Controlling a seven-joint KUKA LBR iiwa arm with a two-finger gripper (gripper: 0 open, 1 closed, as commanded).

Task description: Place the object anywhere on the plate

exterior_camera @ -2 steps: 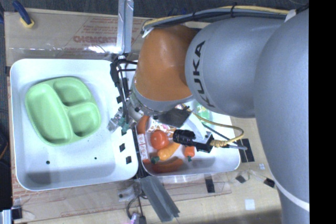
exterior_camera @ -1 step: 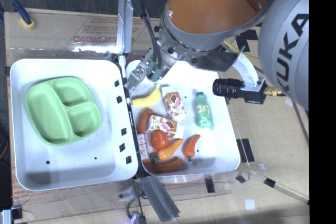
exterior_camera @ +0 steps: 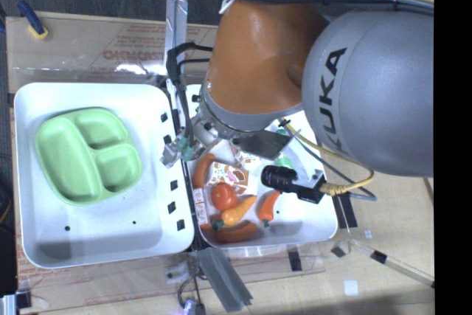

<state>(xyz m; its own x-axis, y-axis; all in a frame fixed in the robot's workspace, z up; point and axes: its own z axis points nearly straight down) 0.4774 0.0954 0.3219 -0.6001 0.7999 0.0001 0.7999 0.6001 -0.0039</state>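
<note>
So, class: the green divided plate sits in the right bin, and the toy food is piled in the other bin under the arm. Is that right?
Not quite. The camera view shows the green divided plate in the left bin, not the right. The toy food is indeed piled in the other bin, under the arm.

Hidden: upper half of the right shallow white bin [exterior_camera: 322, 231], under the grey-and-orange arm [exterior_camera: 310, 77] | Gripper: masked by the wrist, finger state indeterminate | Partly covered: pile of orange and red toy vegetables [exterior_camera: 232, 206], upper pieces under the wrist | Cut off: arm, at right edge
</note>
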